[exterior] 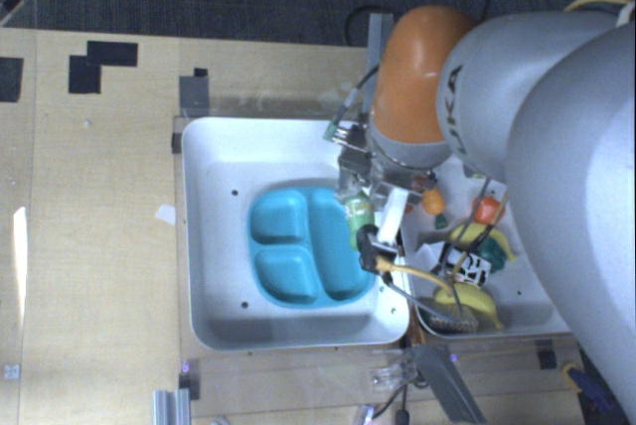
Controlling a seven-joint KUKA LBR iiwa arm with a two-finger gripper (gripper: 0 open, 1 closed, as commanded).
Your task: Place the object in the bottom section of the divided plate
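By the blue divided plate (293, 259), small green object (359, 212) just beneath the hand (355, 194), grip unclear.

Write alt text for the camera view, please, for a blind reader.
A grey arm with an orange band reaches from the right, its gripper over the right edge of a blue divided plate in the left white bin, a green object just beneath it. The right bin holds a yellow item among others.

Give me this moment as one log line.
pincer: above blue divided plate, right rim | green object: at pincer, grip unconfirmed | right bin: banana, other items | placement: not done
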